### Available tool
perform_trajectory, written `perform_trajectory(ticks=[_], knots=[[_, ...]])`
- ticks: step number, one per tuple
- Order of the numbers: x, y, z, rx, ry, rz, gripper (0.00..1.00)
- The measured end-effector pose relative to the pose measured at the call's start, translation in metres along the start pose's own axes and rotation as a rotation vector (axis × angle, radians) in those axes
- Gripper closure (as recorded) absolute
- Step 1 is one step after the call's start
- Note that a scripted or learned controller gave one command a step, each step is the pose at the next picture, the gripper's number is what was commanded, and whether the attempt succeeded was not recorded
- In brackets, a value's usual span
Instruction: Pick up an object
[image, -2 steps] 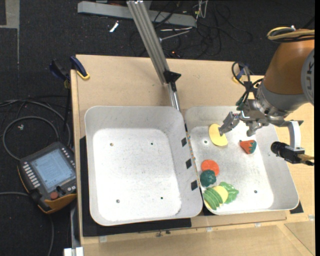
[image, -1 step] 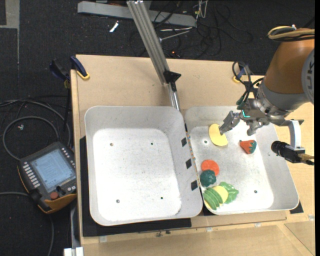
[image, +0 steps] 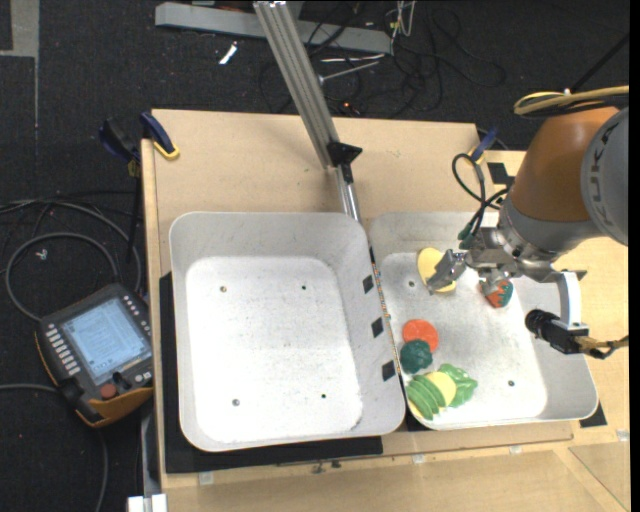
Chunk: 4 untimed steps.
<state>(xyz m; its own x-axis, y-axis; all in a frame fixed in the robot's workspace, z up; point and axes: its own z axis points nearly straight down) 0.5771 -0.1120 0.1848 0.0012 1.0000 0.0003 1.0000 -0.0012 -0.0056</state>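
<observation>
my tool (image: 447, 274) hangs low over the right white plastic bin (image: 560, 400), near its back end. the small round pale yellow toy (image: 431, 264) lies right at the tip of my tool, just on the side toward the left white plastic bin (image: 200, 250). the tip touches it or is very close. i cannot tell if my tool is apart or together, so i will not say that i hold the toy. i think the next move hangs on this: the yellow toy is just past my tip, so i need only a tiny push that way and down. the toy looks round, so it has no long side to line up with.

a small red and green toy (image: 497, 292) lies just on the other side of my tool, under my grey arm with the orange band (image: 560, 170). nearer the front of the bin sit a round orange toy (image: 420, 331), a dark green lumpy toy (image: 416, 354) and a light green and yellow leafy toy (image: 440, 388). these three are close together and near the wall between the two bins.

the bin floor is flat, white and looks smooth, so a round toy may roll if i bump it. there is open floor around the yellow toy, so i think i have room. both bins rest on a tan wooden desk (image: 250, 160).
</observation>
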Motion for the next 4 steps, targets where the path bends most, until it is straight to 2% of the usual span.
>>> perform_trajectory(ticks=[2,3,4], knots=[[0.006,0.001,0.091,-0.006,-0.001,-0.001,0.00],[0.005,0.001,0.079,-0.007,-0.001,0.000,1.00],[0.010,-0.002,0.018,-0.012,-0.001,-0.003,1.00]])
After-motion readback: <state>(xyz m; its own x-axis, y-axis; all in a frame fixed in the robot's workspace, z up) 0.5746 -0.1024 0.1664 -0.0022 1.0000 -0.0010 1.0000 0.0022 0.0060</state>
